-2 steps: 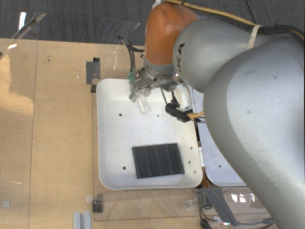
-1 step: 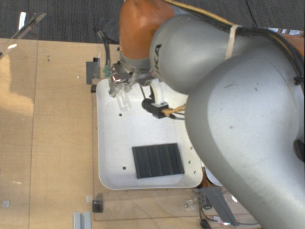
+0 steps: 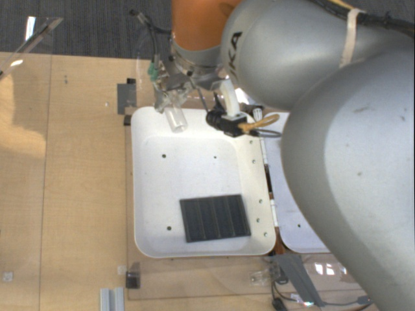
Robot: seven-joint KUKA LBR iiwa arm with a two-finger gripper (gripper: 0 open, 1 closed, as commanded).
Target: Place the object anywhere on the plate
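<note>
Bench: pale wooden benchtop (image 3: 65,193) — faint glare patches
Floor: dark grey ribbed carpet (image 3: 84,11) — beyond the benchtop's far edge

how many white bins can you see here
2. The left white bin lies in full view mid-frame, with a dark ribbed plate on its floor near the front. The right white bin sits beside it, mostly hidden under the grey arm.

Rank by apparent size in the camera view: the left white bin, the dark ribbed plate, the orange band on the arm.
1. left white bin
2. orange band, though it is nearer the camera
3. dark ribbed plate
</note>
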